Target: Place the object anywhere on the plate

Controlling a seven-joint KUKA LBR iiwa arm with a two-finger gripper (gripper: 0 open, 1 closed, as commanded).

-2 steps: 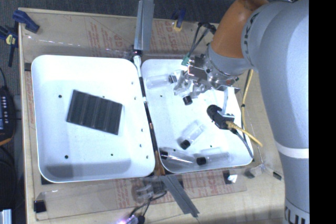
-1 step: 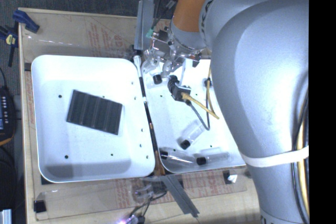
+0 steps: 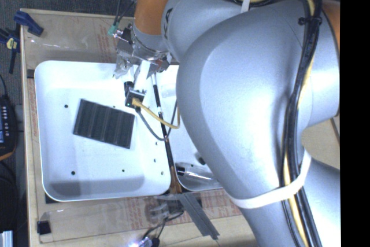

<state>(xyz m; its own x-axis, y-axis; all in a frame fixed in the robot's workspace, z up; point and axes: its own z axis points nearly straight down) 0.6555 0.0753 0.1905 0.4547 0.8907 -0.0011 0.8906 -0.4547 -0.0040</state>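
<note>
A dark grey ribbed rectangular plate (image 3: 104,123) lies flat in the left white bin (image 3: 49,124), left of its middle. My gripper (image 3: 123,69) hangs over the far right corner of that bin, up and to the right of the plate and apart from it. Nothing can be made out under the gripper. The big grey arm (image 3: 248,95) covers nearly all of the right bin (image 3: 199,182), so what lies there is hidden.
A small dark thing (image 3: 184,171) peeks out at the near left edge of the right bin, under the arm. Blue clamps (image 3: 26,21) sit on the bench's far left corner. The left bin's white floor spreads around the plate.
</note>
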